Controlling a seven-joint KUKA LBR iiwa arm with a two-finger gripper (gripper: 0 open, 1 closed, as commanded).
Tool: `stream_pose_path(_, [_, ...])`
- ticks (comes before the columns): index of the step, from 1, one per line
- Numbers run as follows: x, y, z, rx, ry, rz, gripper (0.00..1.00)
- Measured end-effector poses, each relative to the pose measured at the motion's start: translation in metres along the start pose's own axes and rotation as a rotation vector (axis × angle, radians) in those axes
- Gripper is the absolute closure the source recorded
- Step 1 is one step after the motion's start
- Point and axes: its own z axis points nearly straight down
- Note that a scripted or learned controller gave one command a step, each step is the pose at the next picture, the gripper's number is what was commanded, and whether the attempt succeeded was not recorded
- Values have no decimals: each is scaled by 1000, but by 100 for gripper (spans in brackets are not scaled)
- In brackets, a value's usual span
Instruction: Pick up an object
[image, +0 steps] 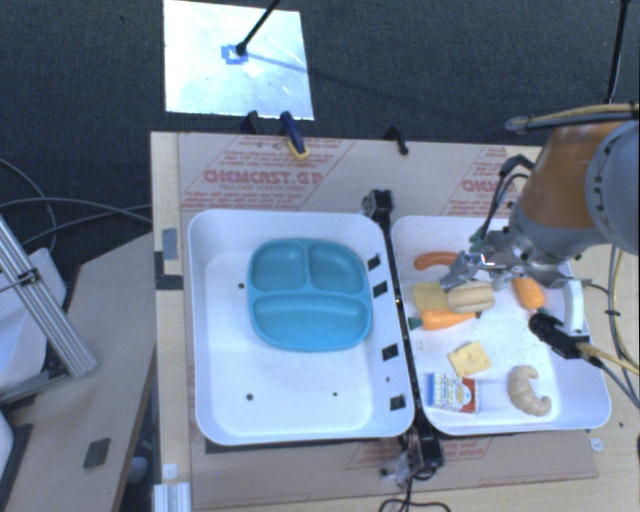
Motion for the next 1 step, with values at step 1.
stream_pose_path(1, [4,1,-64,-2,0,-5,100])
